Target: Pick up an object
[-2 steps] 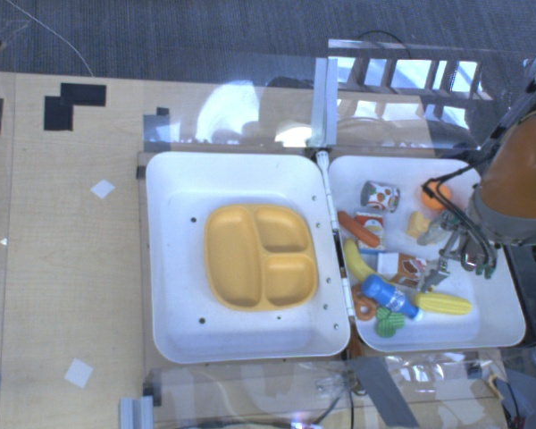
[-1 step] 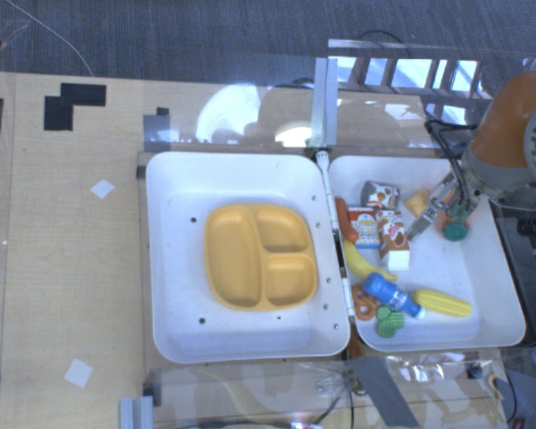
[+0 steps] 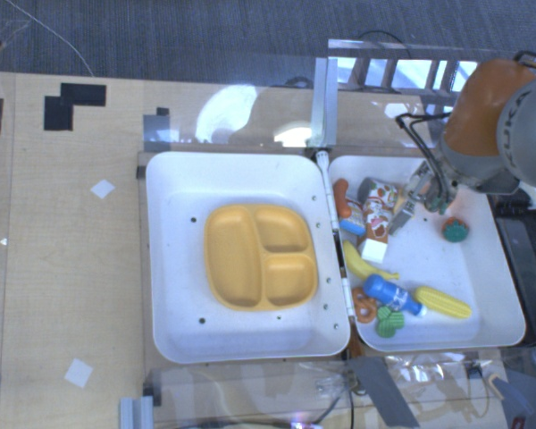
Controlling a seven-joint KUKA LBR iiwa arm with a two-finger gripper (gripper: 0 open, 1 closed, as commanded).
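My gripper [image 3: 409,206] hangs over the back of the right bin [image 3: 491,266], just right of a red-and-white packet [image 3: 376,213]. Toy food lies along the bin's left side: an orange sausage [image 3: 341,195], a small blue piece [image 3: 353,228], a white cube [image 3: 373,251], a yellow banana [image 3: 361,264], a blue bottle [image 3: 394,295], a yellow corn cob [image 3: 443,303], a green broccoli [image 3: 390,322] and a brown pretzel [image 3: 364,309]. A teal and red ball [image 3: 456,231] sits alone to the right of the gripper. Nothing is visibly held.
The left bin [image 3: 174,239] holds a yellow divided plate [image 3: 261,256]. A metal divider post [image 3: 324,105] rises between the bins at the back. The grey and orange arm [image 3: 487,114] comes in over the right bin's far right corner.
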